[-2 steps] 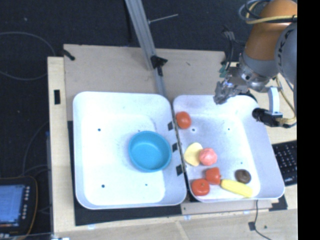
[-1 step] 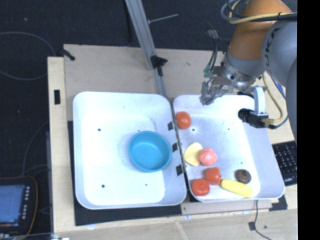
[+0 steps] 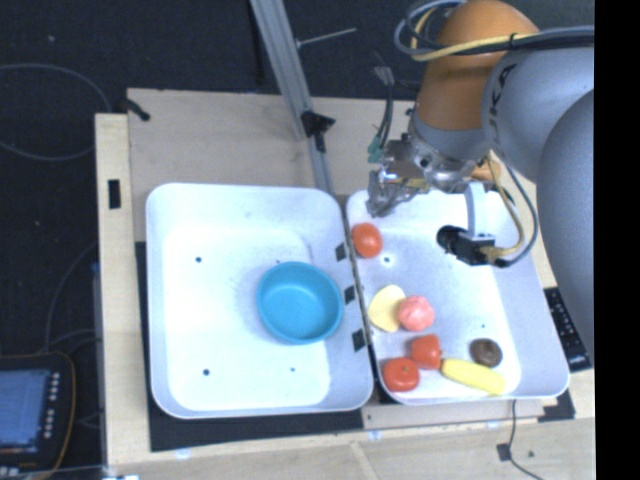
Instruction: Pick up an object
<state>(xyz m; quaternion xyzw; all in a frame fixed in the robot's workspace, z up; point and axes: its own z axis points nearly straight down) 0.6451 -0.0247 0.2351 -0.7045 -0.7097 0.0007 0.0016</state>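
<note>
Two white bins sit side by side on a light wooden bench [image 3: 230, 138], with dark floor all around. In the left bin [image 3: 190, 368] there is one thing, a blue bowl [image 3: 298, 302], near the right wall. The right bin [image 3: 520, 298] has all the small toys. An orange-red ball [image 3: 366, 239] lies at the far left, close to the wall between the bins. Nearer to me are a pale yellow piece [image 3: 384, 309] touching a pink ball [image 3: 416, 314], then two red toys [image 3: 414, 361] next to each other, a yellow banana [image 3: 473, 375], and a small brown round thing [image 3: 486, 351] just beside it. The big grey and orange arm comes in from the right. Its gripper [image 3: 384, 200] hangs over the far left corner of the right bin, just beyond the orange-red ball. It looks too small and blurry for me to say how it is set. I see nothing in it. So I think the job is not done yet. Every toy is lying in its bin, and the ball looks like the closest one to grab. The arm must go down, grab it, and lift.
</note>
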